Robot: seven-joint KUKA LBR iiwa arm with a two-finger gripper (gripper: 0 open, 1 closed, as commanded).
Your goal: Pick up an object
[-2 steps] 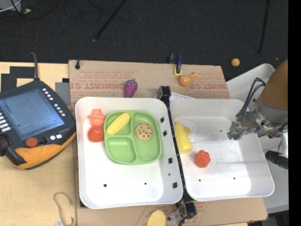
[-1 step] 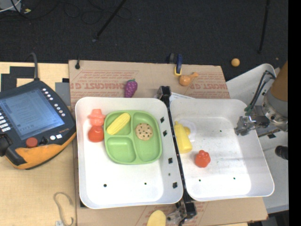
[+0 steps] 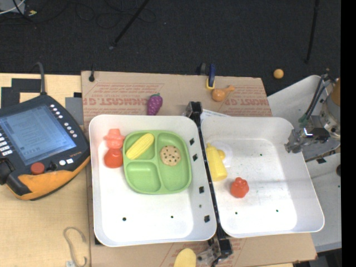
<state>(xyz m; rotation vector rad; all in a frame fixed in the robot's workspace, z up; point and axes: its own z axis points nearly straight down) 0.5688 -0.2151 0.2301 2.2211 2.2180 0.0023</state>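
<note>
Gripper [image 3: 298,143]: at the 3 o'clock edge of the scene, hanging over the right rim of the right bin [image 3: 303,202]. Dark metal parts and cables crowd it; whether it is released or clenched cannot be told from here. Nothing is seen in its grasp.

Red pepper [image 3: 240,187]: toward 8 o'clock from the gripper, well apart from it, on the floor of the right bin. Small, squat, glossy red with a lumpy top.

Yellow bottle [image 3: 216,161]: toward 9 o'clock from the gripper, against the left wall of the same bin. Yellow body, paler cap end pointing to 12 o'clock, lying flat.

Left bin [image 3: 144,227]: touching the right bin along the middle seam. It carries a green tray [image 3: 150,179] with three compartments. Corn cob [image 3: 138,145], yellow, lies tilted in the upper left compartment; cookie [image 3: 170,155], round and tan with dark chips, lies in the upper right compartment.

Orange-red toy [image 3: 113,148]: just beside the tray at its 9 o'clock, on the bin floor; exact form hard to make out.

Beyond the bins, on cardboard at 12 o'clock: purple grapes [image 3: 154,103] and an orange pear-shaped piece [image 3: 220,93]. A yellow item [image 3: 185,257] sits at 6 o'clock below the bins.

Teach pendant [image 3: 39,143]: at 9 o'clock on the bench, grey screen, orange underside.
</note>
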